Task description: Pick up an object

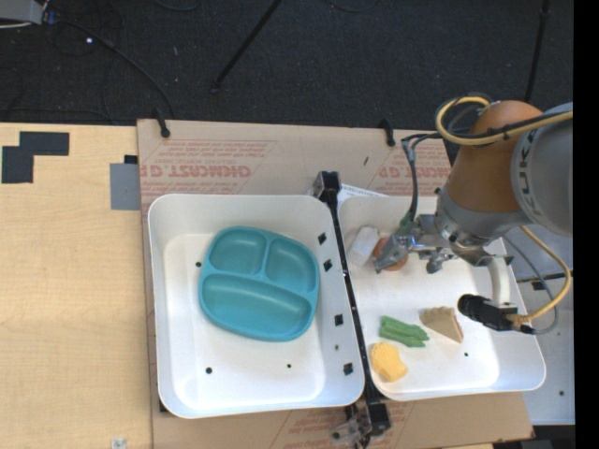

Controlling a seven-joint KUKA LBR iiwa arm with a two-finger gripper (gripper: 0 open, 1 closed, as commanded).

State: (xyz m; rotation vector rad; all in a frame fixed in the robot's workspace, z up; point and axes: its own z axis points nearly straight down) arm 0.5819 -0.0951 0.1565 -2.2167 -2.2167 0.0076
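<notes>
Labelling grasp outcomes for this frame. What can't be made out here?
- Gripper in the camera view: too small and dark to tell its fingers' state or whether it grips anything.
- Orange-red object in the right bin: partly covered by the gripper, identity unclear.
- Pale object beside it: washed out against the white bin, shape unclear.
- Arm: cut off by the right edge.

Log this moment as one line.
arm: over right bin | pincer: low at orange item, grasp unclear | right bin also: green piece, tan wedge, yellow item | left bin: teal tray
</notes>
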